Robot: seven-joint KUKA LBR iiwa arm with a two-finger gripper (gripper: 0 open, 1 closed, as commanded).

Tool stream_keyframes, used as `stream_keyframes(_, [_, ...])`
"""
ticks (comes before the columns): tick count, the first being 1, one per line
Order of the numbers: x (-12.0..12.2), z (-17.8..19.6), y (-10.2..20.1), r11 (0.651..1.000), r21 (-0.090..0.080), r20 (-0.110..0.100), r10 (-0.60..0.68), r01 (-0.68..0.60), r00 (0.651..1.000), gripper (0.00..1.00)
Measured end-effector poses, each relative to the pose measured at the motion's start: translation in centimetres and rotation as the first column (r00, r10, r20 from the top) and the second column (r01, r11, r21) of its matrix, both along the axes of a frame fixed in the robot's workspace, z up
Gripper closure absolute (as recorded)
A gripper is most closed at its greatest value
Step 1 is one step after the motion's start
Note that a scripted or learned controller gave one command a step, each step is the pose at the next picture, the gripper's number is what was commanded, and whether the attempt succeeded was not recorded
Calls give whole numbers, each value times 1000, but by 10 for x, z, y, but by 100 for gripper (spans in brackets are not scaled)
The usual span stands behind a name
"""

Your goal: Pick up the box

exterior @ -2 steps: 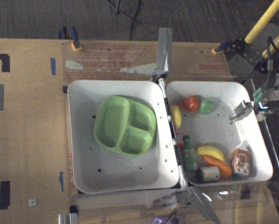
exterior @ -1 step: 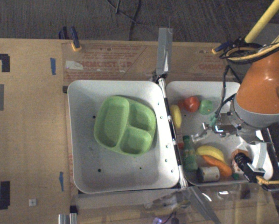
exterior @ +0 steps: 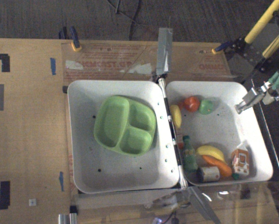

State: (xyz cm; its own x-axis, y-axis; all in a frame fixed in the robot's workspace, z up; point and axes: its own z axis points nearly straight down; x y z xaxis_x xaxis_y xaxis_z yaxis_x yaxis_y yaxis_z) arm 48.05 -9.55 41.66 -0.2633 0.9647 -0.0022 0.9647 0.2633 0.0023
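Observation:
The box (exterior: 240,162) is a small white and orange carton standing in the near right corner of the right bin (exterior: 223,91). It sits next to a carrot (exterior: 217,166) and a banana (exterior: 210,151). My gripper (exterior: 245,106) hangs over the right bin's right rim, well behind the box and apart from it. Nothing is seen in its grasp.
The right bin also holds a can (exterior: 208,173), a green bottle (exterior: 189,154), a yellow fruit (exterior: 176,115), a red tomato (exterior: 191,103) and a green apple (exterior: 205,107). A green divided plate (exterior: 126,124) lies in the left bin (exterior: 83,171). Clamps and a yellow bar stand at back right.

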Motion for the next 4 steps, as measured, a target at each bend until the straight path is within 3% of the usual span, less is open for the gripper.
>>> stream_keyframes(1, [2,11,1,1000,-2,4,3,-3,1000,100])
stream_keyframes(2, [2,11,1,1000,-2,4,4,-4,1000,0])
stream_keyframes(3, [3,21,2,1000,-4,9,6,-6,1000,100])
stream_keyframes(4, [5,32,3,1000,-7,14,9,-9,1000,100])
